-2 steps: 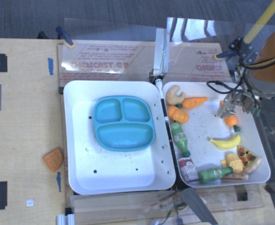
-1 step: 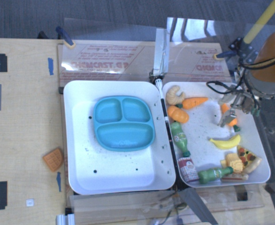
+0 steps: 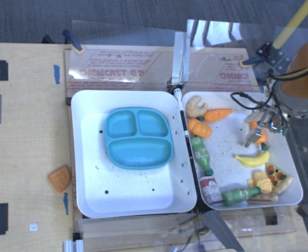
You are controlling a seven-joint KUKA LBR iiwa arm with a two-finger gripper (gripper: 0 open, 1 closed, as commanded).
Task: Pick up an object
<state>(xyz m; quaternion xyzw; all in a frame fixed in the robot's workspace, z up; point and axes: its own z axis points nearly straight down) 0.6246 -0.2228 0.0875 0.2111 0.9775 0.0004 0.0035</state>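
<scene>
Gripper [image 3: 257, 135] hangs low in the right bin [image 3: 293, 164], fingertips just above the banana [image 3: 253, 159]; whether it is released or clenched cannot be told. Nothing appears lifted. Banana lies on the bin floor, so the grasp and lift remain outstanding.

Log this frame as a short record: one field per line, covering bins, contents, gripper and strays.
left bin: holds a blue divided plate
right bin: toy food
along its left wall: croissant, carrot, orange piece, green bottle, red-labelled can
near its front: second green bottle, pizza slice, banana
gripper: low over right bin, above the banana
outside bins: waffle piece on the bench, left
</scene>
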